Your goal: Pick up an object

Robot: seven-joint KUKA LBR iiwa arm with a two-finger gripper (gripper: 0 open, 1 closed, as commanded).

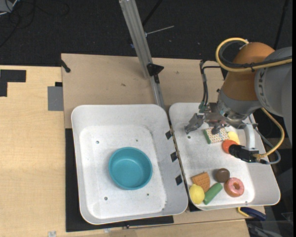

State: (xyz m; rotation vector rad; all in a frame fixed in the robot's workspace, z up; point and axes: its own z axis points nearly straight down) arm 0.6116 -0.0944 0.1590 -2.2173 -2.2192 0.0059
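The objects available for picking lie in the right bin [187, 154], while the left bin [86, 122] holds a single teal bowl [130, 168], upright, slightly toward the near side of its floor. Both bins rest side by side on the table [24, 147], their inner rims almost touching, with small black clips along the seam. A slanted metal rail [138, 33] runs from the top of the view down to the far end of that seam. In the right bin, a cluster sits at the near edge: a yellow lemon [197, 194] at the left, an orange wedge [202, 179] just behind it, a green vegetable [212, 192] lying tilted beside the lemon, a brown round piece [221, 175] behind that, and a pink ring donut [234, 187] at the right. Farther back in the same bin lie a small speckled packet [216, 136], a yellow piece [233, 136] and a red-orange piece [229, 145], close together. The gripper [203, 124] hangs over the far part of the right bin, just beside the packet, on the grey arm [274, 83] reaching in from the right. The fingers appear spread apart with nothing between them.
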